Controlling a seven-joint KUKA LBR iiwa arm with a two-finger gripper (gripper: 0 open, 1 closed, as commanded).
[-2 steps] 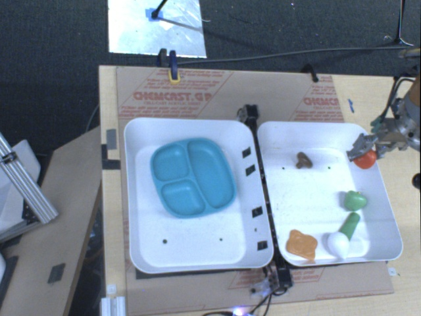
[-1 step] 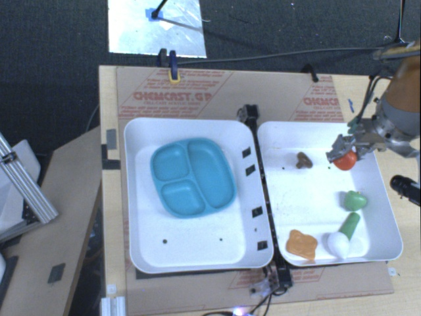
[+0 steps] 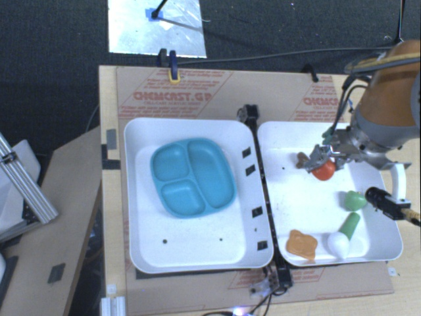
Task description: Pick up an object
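My gripper (image 3: 314,159) hangs low over the upper middle of the right bin (image 3: 289,137), reaching in from the right. A small red round object (image 3: 323,171) lies right against its lower side; whether it is gripped I cannot tell. Further toward the front right of that bin are a green lump (image 3: 354,200), a green stick (image 3: 349,225) ending at a white ball (image 3: 337,243), and an orange flat piece (image 3: 302,243).
The left bin (image 3: 141,242) holds a blue divided plate (image 3: 193,176). A black divider with clips (image 3: 258,189) runs between the bins. A black handle-like part (image 3: 387,203) juts over the right bin's right rim. Cables cross behind the bench.
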